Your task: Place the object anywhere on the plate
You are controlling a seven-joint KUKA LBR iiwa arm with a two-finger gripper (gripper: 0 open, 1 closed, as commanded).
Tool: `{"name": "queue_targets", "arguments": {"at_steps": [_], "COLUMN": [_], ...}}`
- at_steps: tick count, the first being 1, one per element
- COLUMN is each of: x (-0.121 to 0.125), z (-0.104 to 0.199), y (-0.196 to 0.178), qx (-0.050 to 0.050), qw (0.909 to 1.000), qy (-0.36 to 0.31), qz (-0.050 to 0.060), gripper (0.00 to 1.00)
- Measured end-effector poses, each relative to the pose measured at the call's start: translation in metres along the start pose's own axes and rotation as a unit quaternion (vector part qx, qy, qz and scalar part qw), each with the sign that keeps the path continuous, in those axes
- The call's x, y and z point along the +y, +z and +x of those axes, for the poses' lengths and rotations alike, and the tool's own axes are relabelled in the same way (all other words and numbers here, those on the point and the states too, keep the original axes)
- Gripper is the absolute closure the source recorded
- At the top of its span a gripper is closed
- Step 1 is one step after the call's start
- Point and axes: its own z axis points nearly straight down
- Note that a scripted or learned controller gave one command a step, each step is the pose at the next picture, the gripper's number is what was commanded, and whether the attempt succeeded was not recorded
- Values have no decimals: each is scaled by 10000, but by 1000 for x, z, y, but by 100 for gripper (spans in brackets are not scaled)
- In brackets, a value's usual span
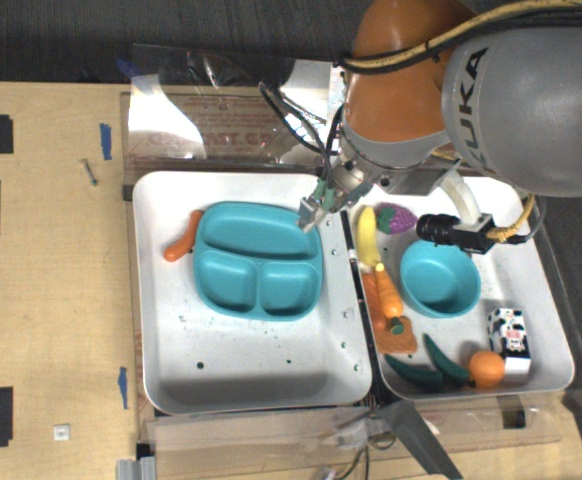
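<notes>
A teal divided plate (256, 258) lies in the left bin (161, 348). An orange, carrot-like object (182, 238) rests against the plate's left rim, on the bin floor. My gripper (312, 212) hangs over the plate's upper right corner, close to the wall between the two bins. Its tip is small and partly hidden by the wrist, and I cannot make out anything held in it. The grey arm with its orange band (401, 68) reaches in from the upper right.
The right bin (556, 353) holds a yellow banana (368, 236), a purple item (400, 218), a teal bowl (439, 278), a carrot (386, 298), a dark green vegetable (436, 363), an orange (487, 368) and a cow-patterned carton (508, 336).
</notes>
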Motion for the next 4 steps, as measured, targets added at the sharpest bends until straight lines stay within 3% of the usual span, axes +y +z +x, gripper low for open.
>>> {"name": "queue_targets", "arguments": {"at_steps": [1,2,3,4], "x": [-36,-30,40,8], "z": [-78,-24,-65,-118], "y": [-28,49,-3,46], "qx": [-19,18,-10,2], "qw": [9979,9999,9988,9963], "qy": [650,142,483,-854], "qz": [-13,22,-17,9], "gripper": [100,100,100,100]}}
